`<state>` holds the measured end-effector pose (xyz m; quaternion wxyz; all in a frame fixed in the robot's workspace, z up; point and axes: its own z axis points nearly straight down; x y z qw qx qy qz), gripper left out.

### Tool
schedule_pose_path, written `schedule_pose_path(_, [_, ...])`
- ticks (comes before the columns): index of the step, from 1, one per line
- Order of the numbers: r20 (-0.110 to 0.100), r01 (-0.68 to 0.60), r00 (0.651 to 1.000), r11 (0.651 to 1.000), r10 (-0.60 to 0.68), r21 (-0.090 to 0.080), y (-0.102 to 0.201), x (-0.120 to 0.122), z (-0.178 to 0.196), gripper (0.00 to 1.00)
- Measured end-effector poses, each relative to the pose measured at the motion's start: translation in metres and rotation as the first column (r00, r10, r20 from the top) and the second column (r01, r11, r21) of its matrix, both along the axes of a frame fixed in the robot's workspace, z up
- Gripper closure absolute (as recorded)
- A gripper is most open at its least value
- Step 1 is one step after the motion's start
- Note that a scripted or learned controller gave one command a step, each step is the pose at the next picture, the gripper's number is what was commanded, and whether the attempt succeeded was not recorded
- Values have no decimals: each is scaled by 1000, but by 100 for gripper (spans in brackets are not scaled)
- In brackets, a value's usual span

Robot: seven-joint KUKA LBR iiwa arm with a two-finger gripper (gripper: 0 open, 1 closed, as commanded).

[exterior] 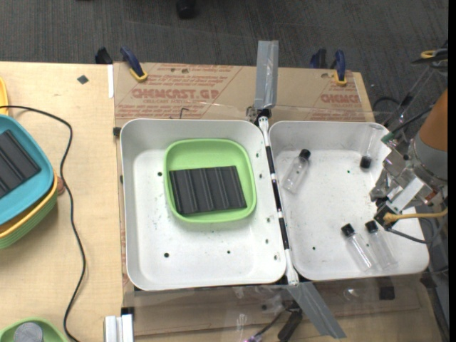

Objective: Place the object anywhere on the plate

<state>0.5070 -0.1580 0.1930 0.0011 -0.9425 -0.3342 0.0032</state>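
A green square plate (244, 164) lies in the left bin (142, 248), and a dark ridged slab (210, 189) rests flat on it. The right bin (320, 262) holds several clear vials with black caps. One vial (294, 171) is near the bin's left wall. Two vials (356, 246) (381, 246) lie side by side at the front right. Another vial (366, 157) is at the back right. My gripper (390, 189) hangs over the right bin's right side, just above and behind the two front vials. Nothing shows between its fingers.
A metal divider strip (274, 191) runs between the two bins. Stacked teal and yellow dishes (25, 184) sit on the wooden bench at far left, with a black cable (71, 212) looping beside them. Cardboard with blue clamps (132, 61) lies behind the bins.
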Motion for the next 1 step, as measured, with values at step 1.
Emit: schedule_pose_path(1, [0,0,1000,1000,0,0,0,0,0,0])
